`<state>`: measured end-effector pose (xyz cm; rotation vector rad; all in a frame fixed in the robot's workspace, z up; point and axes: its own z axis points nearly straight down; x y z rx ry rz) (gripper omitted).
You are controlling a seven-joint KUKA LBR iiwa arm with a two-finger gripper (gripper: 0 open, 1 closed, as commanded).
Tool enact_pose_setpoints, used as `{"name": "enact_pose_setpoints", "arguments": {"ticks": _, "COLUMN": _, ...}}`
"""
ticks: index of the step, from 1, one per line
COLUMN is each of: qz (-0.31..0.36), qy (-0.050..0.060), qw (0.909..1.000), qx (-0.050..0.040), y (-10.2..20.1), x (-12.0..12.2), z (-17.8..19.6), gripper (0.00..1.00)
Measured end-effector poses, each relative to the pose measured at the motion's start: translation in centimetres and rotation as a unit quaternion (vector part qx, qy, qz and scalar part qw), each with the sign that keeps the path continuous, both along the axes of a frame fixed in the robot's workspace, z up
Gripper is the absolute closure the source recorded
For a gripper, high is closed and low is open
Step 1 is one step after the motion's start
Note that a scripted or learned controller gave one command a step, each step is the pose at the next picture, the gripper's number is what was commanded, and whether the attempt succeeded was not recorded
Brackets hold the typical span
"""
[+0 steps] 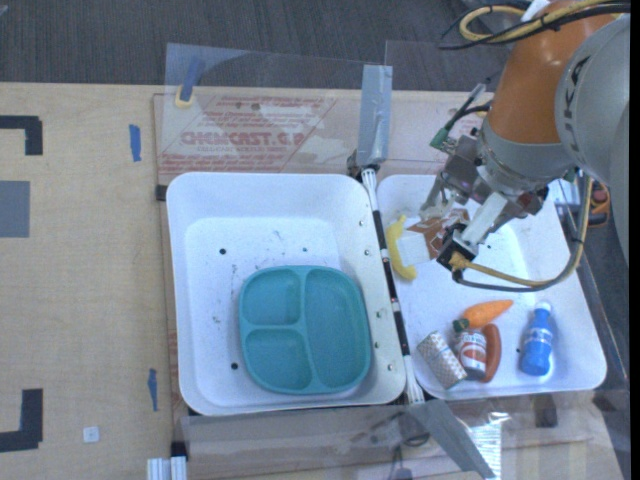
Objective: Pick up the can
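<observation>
The can (440, 359) is a small silver ribbed tin lying on its side at the front left corner of the right bin (575, 368). My gripper (447, 230) hangs over the back left part of that bin, well behind the can and apart from it. It is just above a brown crumpled packet (424, 234), beside a yellow banana (400, 251). Part of the packet is hidden by the wrist.
Right of the can lie a small red-labelled bottle (472, 347), a red sausage (493, 354), an orange carrot (486, 312) and a blue bottle (538, 342). The left bin (200, 208) holds a teal divided plate (303, 330). A cable (520, 282) loops below the wrist.
</observation>
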<state>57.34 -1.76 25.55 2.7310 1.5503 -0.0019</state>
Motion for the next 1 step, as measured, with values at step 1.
{"name": "enact_pose_setpoints", "arguments": {"ticks": 1, "qz": -0.079, "qy": 0.0, "qw": 0.9969, "qx": 0.0, "y": 3.84, "x": -1.71, "z": 2.56, "gripper": 1.0}}
